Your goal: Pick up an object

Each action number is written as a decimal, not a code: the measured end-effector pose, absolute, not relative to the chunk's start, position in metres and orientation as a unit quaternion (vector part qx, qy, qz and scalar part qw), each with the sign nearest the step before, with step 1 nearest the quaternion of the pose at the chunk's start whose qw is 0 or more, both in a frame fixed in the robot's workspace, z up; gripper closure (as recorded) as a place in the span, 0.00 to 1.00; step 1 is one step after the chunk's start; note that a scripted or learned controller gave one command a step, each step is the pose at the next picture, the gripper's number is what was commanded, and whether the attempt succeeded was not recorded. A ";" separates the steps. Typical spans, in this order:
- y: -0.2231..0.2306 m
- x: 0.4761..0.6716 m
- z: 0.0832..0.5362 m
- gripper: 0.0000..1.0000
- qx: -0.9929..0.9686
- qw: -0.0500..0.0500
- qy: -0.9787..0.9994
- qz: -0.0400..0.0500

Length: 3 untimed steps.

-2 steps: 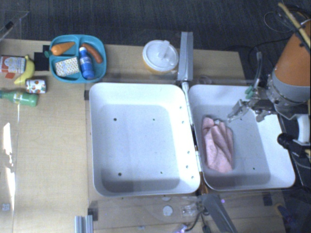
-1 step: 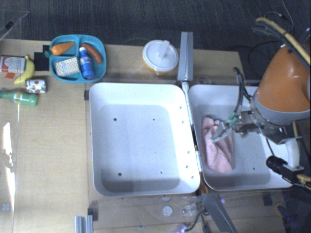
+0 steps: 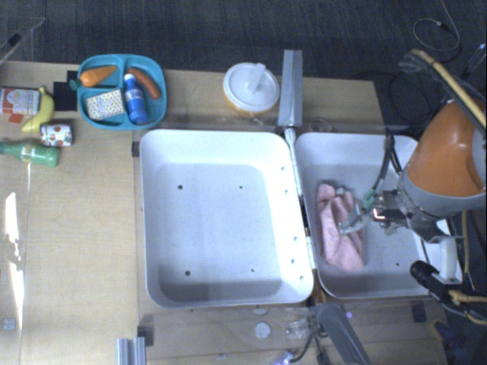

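Even, fairly bright overhead light fills the scene, and both white bins (image 3: 213, 219) read pale and slightly bluish. A soft shadow lies along the near inner wall of the left bin, and a darker one under the arm (image 3: 445, 162) in the right bin (image 3: 396, 276). At the left edge a clear panel (image 3: 15, 226) throws whitish glare streaks across the wooden bench (image 3: 76, 242). The picture is grainy and mildly soft throughout; the far floor stays dark. The arm's orange band looks blurred.

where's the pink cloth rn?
The pink cloth lies in the right bin, near its left wall, with the gripper at its right edge.
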<state>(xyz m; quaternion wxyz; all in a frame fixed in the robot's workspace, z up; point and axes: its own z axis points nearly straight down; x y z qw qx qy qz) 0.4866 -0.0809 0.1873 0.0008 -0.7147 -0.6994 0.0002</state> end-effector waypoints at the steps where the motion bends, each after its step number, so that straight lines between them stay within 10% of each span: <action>1: -0.092 0.551 0.092 0.00 -0.714 -0.008 -0.701 -0.007; 2: -0.092 0.551 0.092 0.00 -0.714 -0.008 -0.700 -0.007; 3: -0.089 0.554 0.103 1.00 -0.712 -0.008 -0.702 -0.009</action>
